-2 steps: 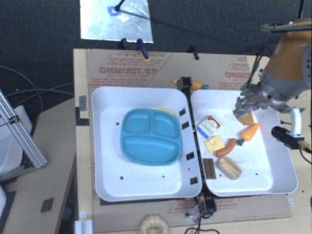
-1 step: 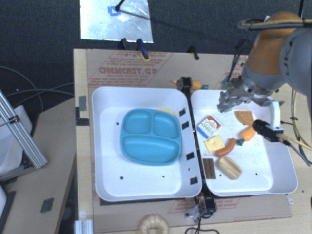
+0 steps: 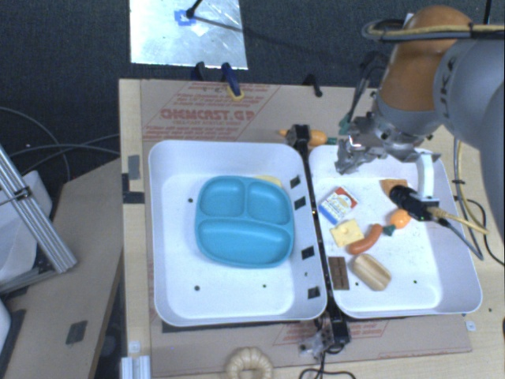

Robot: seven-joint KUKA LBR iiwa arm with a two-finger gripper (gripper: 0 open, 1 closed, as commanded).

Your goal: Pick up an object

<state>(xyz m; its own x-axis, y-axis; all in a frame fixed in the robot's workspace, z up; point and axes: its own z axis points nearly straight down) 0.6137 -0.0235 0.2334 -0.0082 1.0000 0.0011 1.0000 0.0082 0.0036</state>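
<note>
**Desk:** While the grey arm (image 3: 465,77) leans in from the right, where does its gripper (image 3: 351,160) sit?

**Photographer:** Over the far left corner of the right bin (image 3: 450,290), close to the far rim and to the divider between the bins. Whether it is parted or closed cannot be told from this angle.

**Desk:** And the things to pick?

**Photographer:** All are in the right bin, nearer than the gripper. A small red-and-white packet (image 3: 338,205) lies just on the near side of it, beside the divider. A yellow cheese wedge (image 3: 347,233) comes next, close against an orange sausage (image 3: 364,243). A brown bar (image 3: 338,272) lies along the left wall, with a bread roll (image 3: 371,272) just beside it.

**Desk:** Open room?

**Photographer:** The near right part of that bin is plain white floor, out to its right wall. In the left bin (image 3: 170,212), a blue divided plate (image 3: 245,219) sits in the middle, apart from every wall. White floor runs all round it, widest along the near edge.
</note>
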